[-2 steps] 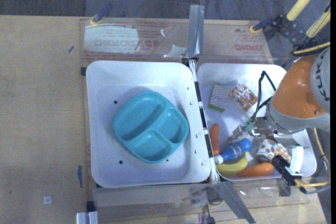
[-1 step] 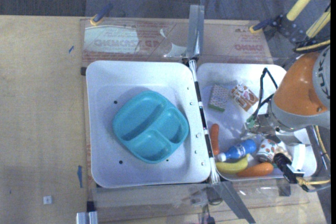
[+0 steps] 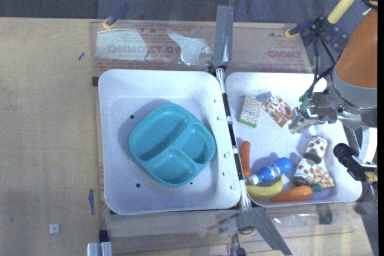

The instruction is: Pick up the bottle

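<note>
Gripper: the gripper (image 3: 300, 120) is hanging over the right bin's upper right part, just beside a small red-and-white packet; the grey arm (image 3: 354, 78) with its orange band is reaching in from the right.
Jaws: how far they are standing open cannot be told from this slant, and nothing is showing between them.
Contact: the tip is sitting close to the packet, but whether it is touching cannot be told.
Bottle: one blue bottle (image 3: 271, 170) with a white cap is lying on its side in the lower middle of the right bin (image 3: 234, 84), cap pointing to the lower left.
Bottle's neighbours: it is resting against a yellow banana (image 3: 264, 190) below it, with an orange carrot (image 3: 245, 159) just to its left.
Carrots: two, the second carrot (image 3: 291, 193) lying along the bin's lower edge beside the banana.
Packets: a pale green-white box (image 3: 251, 111) and the red-and-white packet (image 3: 277, 111) are sitting in the bin's upper half.
Printed cans: two small patterned cans (image 3: 315, 148) are lying at the right, one above the other; their labels are too small to read.
Left bin: one white left bin (image 3: 114, 189) is holding one teal divided plate (image 3: 172, 144), tilted at a slant.
Bins: two, side by side, touching along the middle.
</note>
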